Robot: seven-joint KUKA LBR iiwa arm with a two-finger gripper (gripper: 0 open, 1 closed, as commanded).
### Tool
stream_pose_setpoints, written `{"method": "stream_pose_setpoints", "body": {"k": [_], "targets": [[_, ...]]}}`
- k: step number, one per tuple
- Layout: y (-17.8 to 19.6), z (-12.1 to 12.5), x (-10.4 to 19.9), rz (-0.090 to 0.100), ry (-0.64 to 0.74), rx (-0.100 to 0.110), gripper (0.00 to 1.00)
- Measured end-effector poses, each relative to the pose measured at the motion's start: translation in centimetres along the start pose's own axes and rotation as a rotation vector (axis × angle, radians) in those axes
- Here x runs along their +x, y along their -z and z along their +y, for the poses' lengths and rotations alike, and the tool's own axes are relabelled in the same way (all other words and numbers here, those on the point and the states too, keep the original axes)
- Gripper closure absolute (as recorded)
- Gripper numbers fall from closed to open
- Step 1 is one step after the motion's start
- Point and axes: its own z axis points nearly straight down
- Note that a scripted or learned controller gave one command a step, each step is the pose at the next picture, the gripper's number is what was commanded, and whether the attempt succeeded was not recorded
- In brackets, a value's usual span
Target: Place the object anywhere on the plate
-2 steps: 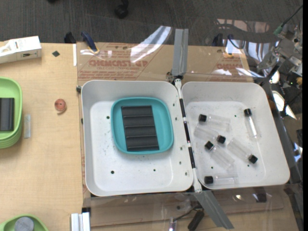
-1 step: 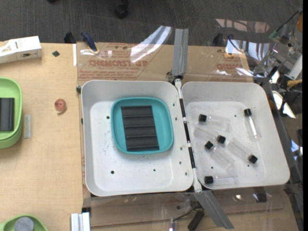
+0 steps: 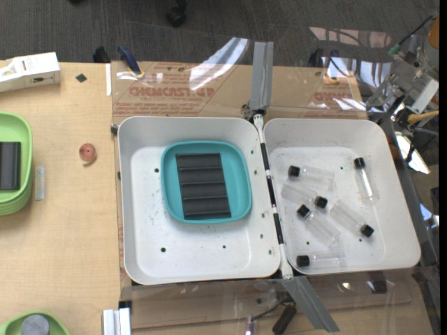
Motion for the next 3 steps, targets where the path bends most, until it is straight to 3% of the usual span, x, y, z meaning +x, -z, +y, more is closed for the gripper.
{"method": "stream_pose_setpoints", "body": {"k": [3], "targets": [[-0.4, -0.63, 0.19, 0.001, -0.149, -0.002, 0.0]]}}
